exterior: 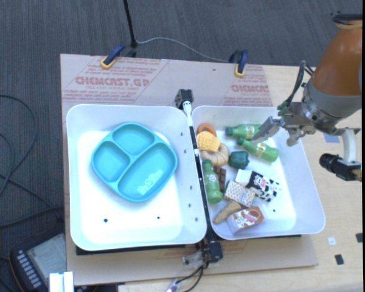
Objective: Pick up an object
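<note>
Just left of the open claw (279, 131) lie green bottles (251, 140).

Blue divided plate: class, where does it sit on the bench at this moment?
In the camera view, the blue plate lies in the left white bin, toward its far half. The right bin beside it holds the toy food.

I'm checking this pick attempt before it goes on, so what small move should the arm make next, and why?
Probably lower straight down a little toward the green bottle. The gripper hangs over the right bin near its far right corner, just above that bottle, with nothing seen between the jaws. The bottle lies at the pile's edge with bare floor beside it, so it looks the easiest pick.
</note>
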`<state>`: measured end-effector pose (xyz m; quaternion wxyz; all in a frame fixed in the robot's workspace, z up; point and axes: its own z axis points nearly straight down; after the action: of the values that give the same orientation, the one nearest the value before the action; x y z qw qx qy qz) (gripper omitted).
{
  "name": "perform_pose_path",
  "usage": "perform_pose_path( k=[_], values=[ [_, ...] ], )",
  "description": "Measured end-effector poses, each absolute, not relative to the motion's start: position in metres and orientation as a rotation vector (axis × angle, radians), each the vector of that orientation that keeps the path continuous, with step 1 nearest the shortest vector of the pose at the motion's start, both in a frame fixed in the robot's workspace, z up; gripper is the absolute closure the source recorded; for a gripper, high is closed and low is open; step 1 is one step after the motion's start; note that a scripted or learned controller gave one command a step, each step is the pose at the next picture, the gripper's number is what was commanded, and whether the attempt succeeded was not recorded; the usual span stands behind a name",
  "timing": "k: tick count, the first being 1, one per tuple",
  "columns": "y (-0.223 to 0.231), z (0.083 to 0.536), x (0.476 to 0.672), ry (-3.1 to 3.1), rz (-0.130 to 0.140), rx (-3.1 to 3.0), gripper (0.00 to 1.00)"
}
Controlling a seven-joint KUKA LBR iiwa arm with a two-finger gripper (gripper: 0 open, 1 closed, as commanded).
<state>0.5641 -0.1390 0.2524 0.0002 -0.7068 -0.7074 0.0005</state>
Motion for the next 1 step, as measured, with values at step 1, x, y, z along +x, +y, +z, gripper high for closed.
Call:
perform_pose_path(
  k=[1],
  values=[
    [-0.1312,0.1071,0.5910,-2.230,-0.014,-2.232,0.00]
  ],
)
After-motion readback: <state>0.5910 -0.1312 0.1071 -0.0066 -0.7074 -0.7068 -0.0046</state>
